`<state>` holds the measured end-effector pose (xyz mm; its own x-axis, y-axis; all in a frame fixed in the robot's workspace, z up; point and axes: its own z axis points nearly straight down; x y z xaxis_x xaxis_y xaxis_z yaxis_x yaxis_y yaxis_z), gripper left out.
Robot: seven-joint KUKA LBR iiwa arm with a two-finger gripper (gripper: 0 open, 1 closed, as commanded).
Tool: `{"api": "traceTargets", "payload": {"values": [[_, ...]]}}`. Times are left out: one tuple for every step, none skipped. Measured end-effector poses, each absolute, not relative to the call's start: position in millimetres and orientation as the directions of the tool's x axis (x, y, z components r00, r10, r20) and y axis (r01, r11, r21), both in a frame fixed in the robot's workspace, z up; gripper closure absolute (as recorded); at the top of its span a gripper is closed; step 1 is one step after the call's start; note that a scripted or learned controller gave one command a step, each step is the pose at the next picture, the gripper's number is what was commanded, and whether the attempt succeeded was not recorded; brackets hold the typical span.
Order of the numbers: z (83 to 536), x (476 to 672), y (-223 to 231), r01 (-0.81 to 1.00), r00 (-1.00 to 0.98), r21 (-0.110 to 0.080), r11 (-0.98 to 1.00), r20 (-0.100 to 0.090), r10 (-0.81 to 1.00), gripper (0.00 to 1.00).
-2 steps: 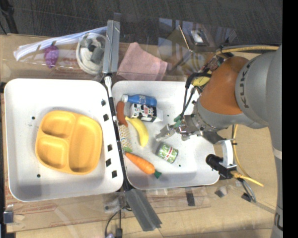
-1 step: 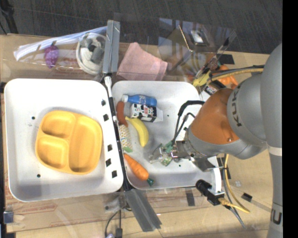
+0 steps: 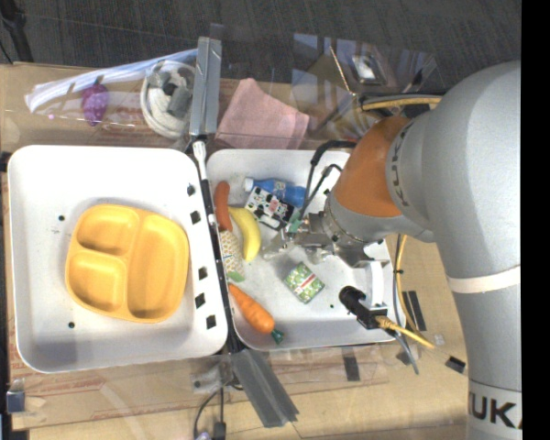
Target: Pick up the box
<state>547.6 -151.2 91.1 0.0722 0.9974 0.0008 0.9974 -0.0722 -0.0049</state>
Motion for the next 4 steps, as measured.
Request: {"api": "traceTargets", "payload": {"values": [[91, 507.4, -162, 0.999, 0.048, -0.006, -0.048, 0.002, 0.999, 0.0], [91, 564.5, -202, 1.0, 0.014, -0.003, -0.014, 0.001, 1.0, 0.0], [93, 614.2, -145, 0.989, -0.148, -0.001, 0.148, 0.001, 0.989, 0.0], [91, 548.8, -134, 1.0, -0.004, -0.004, 0.004, -0.002, 1.0, 0.0]]}}
